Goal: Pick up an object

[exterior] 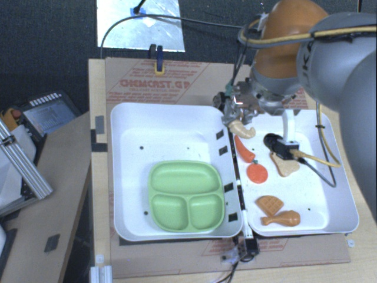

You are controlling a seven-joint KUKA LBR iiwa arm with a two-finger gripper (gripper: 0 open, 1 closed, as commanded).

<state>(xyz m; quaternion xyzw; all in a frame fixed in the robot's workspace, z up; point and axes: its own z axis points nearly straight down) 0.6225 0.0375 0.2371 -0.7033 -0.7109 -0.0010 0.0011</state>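
Note:
My gripper [237,115] hangs over the far left corner of the right bin [330,158], close to the divider between the bins. A pale cream, curved piece [243,130] sits right at its tip, touching it from below. I cannot tell whether that piece is gripped or resting on the bin floor. Just in front of it lies an orange carrot-like stick [244,149], then an orange-red disc [257,173]. A beige bone-shaped piece [286,166] lies to the right of the disc.
A tan waffle piece [269,204] and a brown drumstick [281,219] lie near the right bin's front edge. The left bin [135,134] holds a green divided plate [185,194]. The big grey arm covers the right bin's far right side.

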